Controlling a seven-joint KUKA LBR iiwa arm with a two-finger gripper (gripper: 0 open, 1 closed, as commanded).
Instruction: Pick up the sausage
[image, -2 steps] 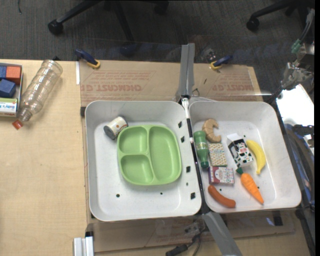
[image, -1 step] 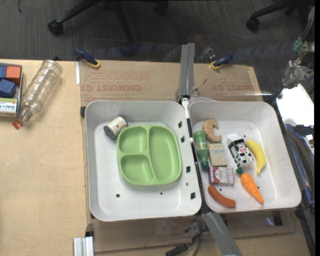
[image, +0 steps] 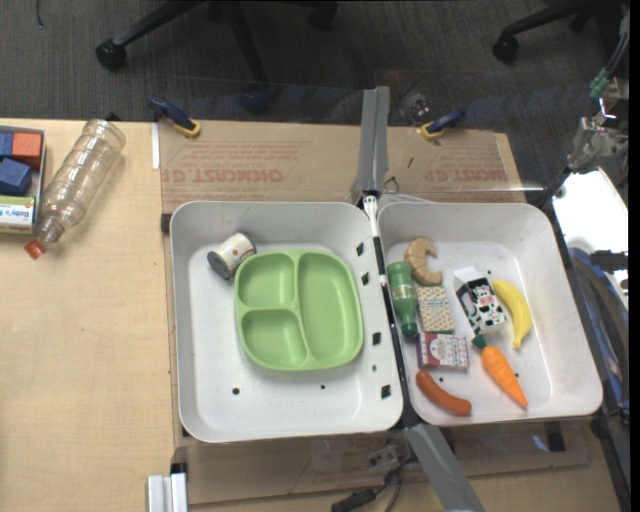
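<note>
The sausage (image: 443, 393) is a short red-orange link lying flat near the front left corner of the right bin (image: 560, 250). It points from upper left to lower right. A pink box (image: 443, 351) lies just behind it, and an orange carrot (image: 503, 375) lies to its right, a little apart.
Also in the right bin are a green bottle (image: 403, 297), a croissant (image: 425, 260), a speckled box (image: 434, 308), a black-and-white carton (image: 479, 302) and a banana (image: 514, 310). The left bin (image: 200, 380) holds a green divided plate (image: 298, 308) and a small can (image: 232, 254). A plastic bottle (image: 78, 180) lies on the bench at left.
</note>
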